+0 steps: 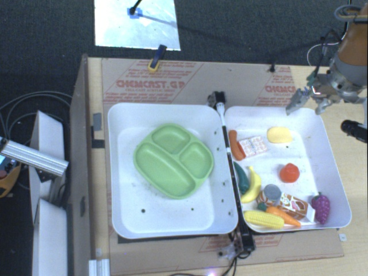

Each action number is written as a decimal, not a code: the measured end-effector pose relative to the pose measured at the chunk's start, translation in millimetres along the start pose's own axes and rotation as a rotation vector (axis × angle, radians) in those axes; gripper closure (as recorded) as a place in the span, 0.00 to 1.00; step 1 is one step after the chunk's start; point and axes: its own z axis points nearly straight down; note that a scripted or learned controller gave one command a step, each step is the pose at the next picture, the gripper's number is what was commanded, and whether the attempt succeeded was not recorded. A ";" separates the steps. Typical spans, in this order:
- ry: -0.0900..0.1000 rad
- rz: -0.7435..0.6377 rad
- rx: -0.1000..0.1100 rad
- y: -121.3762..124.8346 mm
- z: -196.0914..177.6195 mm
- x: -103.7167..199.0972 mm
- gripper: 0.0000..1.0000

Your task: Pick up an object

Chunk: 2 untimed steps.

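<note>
At inspection nothing was picked: my two-finger gripper (306,101) hung spread apart and empty over the far rim of the right-hand shallow white plastic bin (332,171). The nearest candidate, a smooth rounded yellow toy lemon (279,135), lay in that bin's far part, near a glossy red toy tomato (290,172); the moulded green divided plate (174,161) sat in the left bin

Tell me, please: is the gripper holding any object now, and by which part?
Nothing is held. The gripper hangs above the far rim of the right bin, its fingers spread with only air between them; the toys lie in the bin.
</note>
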 end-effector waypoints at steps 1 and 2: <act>0.003 0.007 0.012 -71.3 109.3 -23.6 0.00; 0.003 0.003 0.007 -124.5 139.7 14.6 0.00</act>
